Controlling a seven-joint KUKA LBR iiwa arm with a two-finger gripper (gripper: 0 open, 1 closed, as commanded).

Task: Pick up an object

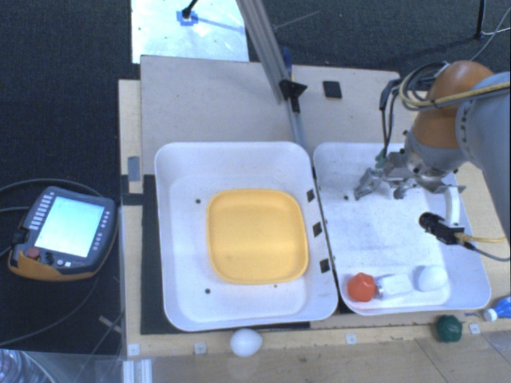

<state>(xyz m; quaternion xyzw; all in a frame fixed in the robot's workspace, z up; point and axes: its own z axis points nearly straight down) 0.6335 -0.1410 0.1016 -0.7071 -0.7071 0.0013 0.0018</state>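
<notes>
Over the far part of the right bin (335,214), the pincer (382,183) was seen hovering with nothing between its fingers, which looked spread. The orange ball (361,287) and two white objects lay well apart from it, along the near wall.

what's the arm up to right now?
The arm's claw sits over the upper part of the right bin, with nothing seen between its fingers. The candidates lie along that bin's near edge: an orange ball, a white piece and a white ball. The left bin holds a yellow plate.
</notes>
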